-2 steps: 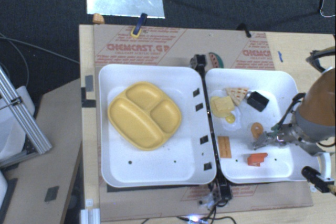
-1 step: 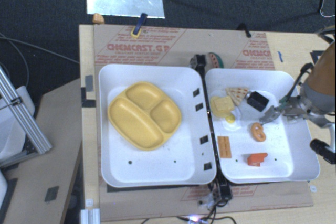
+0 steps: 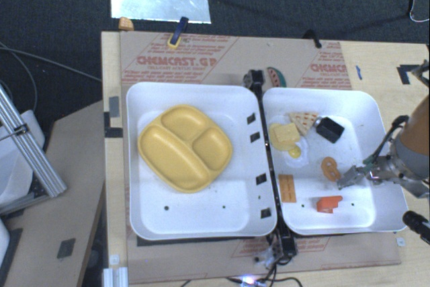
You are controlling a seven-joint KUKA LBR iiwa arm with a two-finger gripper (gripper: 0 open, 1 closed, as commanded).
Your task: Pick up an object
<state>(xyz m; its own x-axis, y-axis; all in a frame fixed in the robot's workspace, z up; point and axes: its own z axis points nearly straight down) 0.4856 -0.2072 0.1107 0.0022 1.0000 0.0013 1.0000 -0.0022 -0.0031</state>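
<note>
The gripper [image 3: 351, 177] hovers low over the right bin [image 3: 366, 104]; whether its fingers are spread or pressed together I cannot tell, and nothing shows between them. Just beside its tip, up-left, lies a brown pretzel-shaped piece [image 3: 329, 168]. Below-left of it sits a small orange-red block [image 3: 328, 203]. Farther up-left rest a black block [image 3: 330, 129], a tan waffle wedge [image 3: 304, 121] and a yellow chunk [image 3: 284, 136]. Well to its left, the other bin [image 3: 195, 94] bears a yellow divided plate [image 3: 185, 147].
</note>
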